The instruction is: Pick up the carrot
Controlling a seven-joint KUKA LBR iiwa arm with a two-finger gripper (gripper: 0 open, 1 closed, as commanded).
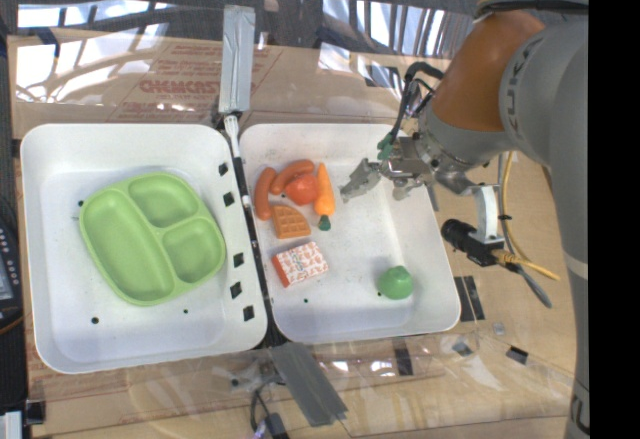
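The carrot is orange with a green tip and lies lengthwise in the right bin, among other toy food left of centre. My gripper hangs over the same bin, just right of the carrot and apart from it. Its fingers are spread open, the nearer fingertip a short gap from the carrot, with nothing between them.
Touching the carrot's left side are a red tomato, two sausages and a waffle. A red and white box and a green fruit lie nearer the front. The left bin holds a green divided plate.
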